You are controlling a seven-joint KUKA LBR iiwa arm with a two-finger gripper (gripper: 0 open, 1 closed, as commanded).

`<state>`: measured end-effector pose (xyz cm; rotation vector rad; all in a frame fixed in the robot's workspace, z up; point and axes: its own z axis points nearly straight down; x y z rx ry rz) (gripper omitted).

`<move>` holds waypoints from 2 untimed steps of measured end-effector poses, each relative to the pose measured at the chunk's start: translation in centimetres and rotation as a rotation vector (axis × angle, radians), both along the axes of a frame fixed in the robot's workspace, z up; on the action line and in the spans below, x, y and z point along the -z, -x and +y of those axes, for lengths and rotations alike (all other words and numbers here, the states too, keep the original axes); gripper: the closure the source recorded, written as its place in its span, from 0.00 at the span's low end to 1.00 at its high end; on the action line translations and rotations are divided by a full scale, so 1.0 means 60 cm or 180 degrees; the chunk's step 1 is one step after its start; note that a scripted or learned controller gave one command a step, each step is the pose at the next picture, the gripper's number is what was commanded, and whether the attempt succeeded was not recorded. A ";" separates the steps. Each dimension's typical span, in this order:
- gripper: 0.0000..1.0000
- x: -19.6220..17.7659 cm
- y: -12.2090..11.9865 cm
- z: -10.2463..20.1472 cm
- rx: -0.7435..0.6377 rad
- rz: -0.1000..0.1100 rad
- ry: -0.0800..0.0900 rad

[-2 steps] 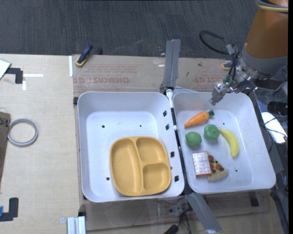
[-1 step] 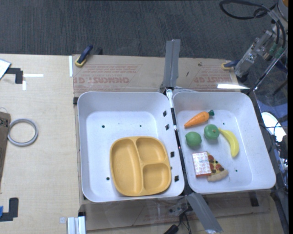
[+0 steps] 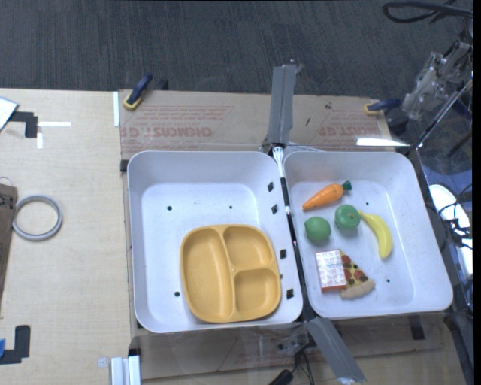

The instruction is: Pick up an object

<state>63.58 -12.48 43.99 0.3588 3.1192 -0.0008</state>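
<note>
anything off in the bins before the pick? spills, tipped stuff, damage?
Nothing stands out. The yellow divided plate lies flat in the left bin. In the right bin, the carrot, two green fruits, banana, small box and pizza slice lie loosely grouped, none visibly damaged.

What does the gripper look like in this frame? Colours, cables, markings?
The gripper, at the view's top right, is pale grey, metallic-looking and boxy, and it is blurred. Black cables loop above it. Any markings are too blurred to tell.
</note>
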 end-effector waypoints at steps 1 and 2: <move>1.00 0.000 0.015 -0.063 -0.0900 0.0001 -0.0002; 1.00 0.055 0.006 -0.018 -0.1800 0.0004 -0.0008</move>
